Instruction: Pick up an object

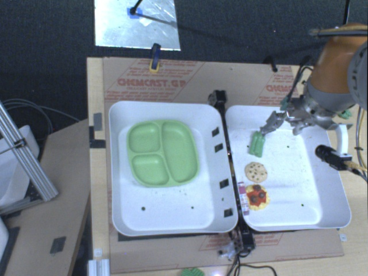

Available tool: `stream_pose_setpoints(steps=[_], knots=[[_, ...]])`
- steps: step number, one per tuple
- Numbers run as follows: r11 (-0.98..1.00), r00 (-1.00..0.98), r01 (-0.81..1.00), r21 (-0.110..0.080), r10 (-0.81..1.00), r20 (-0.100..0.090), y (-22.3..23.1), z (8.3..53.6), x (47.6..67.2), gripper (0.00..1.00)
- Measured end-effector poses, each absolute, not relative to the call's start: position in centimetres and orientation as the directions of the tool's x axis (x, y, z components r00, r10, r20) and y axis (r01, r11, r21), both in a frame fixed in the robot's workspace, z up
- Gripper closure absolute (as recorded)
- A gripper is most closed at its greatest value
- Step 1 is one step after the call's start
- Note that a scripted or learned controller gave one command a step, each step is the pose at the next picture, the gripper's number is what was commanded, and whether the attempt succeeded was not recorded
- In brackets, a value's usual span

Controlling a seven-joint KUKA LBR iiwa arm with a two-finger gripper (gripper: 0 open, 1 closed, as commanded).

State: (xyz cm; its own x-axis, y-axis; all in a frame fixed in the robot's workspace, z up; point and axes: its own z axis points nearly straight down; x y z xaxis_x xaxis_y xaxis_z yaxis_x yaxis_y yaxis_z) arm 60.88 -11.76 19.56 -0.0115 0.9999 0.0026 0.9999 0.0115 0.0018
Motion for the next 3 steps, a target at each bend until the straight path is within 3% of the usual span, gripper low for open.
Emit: stream_pose_setpoints(steps=[1, 2, 3], knots=[[0.001, -0.001, 1.000, -0.005, 1.000, 0.001, -13.6, 8.1, 62.7, 0.00], [0.003, -0.003, 1.000, 0.005, 1.000, -0.001, -13.6, 9.9, 63.0, 1.00], [0.003, -0.003, 1.000, 0.005, 1.000, -0.001, -13.6, 9.8, 63.0, 0.00]])
